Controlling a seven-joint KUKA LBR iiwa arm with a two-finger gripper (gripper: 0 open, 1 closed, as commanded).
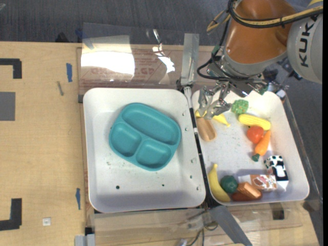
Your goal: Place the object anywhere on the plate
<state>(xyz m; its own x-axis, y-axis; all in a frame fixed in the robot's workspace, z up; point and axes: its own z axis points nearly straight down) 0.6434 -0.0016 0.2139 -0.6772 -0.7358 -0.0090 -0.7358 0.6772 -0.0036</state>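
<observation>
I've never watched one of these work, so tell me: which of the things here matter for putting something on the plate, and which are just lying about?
Part of the job:
- teal plate in the left bin
- the hand, low over the right bin
- bread roll just below the hand, perhaps the pick; I can't tell

Just lying about:
- broccoli
- banana
- carrot
- tomato
- toy cow

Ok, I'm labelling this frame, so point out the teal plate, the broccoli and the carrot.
teal plate [137, 121]: camera view, on the large upper compartment.
broccoli [239, 106]: camera view, on the green head.
carrot [262, 143]: camera view, on the middle of the orange body.
</observation>
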